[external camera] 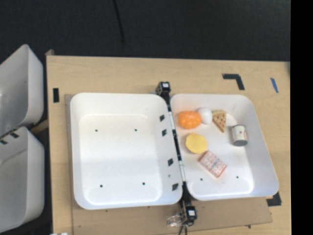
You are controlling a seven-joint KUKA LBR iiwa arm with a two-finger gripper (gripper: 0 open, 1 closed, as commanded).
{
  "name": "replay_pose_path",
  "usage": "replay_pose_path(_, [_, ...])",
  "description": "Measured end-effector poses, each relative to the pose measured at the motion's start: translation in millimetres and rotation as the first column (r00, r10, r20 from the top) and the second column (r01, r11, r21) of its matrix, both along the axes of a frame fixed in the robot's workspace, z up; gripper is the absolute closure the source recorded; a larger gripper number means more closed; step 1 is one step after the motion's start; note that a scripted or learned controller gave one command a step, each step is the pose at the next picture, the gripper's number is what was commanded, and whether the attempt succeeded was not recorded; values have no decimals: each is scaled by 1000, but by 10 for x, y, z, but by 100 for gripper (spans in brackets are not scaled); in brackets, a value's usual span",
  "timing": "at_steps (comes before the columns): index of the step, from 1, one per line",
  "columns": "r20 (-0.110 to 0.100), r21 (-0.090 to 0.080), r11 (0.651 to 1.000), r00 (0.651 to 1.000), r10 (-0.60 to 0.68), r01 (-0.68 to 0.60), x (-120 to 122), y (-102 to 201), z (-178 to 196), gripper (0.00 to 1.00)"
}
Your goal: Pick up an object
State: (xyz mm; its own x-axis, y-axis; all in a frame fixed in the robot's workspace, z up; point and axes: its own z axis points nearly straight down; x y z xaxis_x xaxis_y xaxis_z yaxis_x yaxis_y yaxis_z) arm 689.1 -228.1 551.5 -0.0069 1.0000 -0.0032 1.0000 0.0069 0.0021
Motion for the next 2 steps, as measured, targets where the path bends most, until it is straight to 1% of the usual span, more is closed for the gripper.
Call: replay_pose_path(2, [-1,0,1000,1000,2,-2,0,0,-1,100])
